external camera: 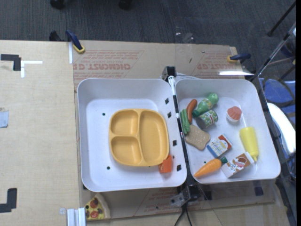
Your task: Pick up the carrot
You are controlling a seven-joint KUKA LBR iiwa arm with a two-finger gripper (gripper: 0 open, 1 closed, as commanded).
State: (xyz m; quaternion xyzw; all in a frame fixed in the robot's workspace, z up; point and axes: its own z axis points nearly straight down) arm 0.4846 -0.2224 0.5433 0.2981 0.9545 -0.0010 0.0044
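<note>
The carrot [208, 167] lies on its side near the front wall of the right bin [261, 108], its pointed orange end toward the divider and its green top toward a small juice carton [237, 165] just beside it. It lies loose on the bin floor, tilted across the corner, so its long body is open from above. A slice of bread [197, 137] and another small carton [219, 145] lie near it, farther back. A yellow bottle [249, 142] is off to the right, and a green bottle [206, 104], a can [208, 118] and a sausage [190, 109] crowd the back. The left bin [89, 140] holds a yellow divided plate [139, 137]. I cannot tell the claw's state.
</note>
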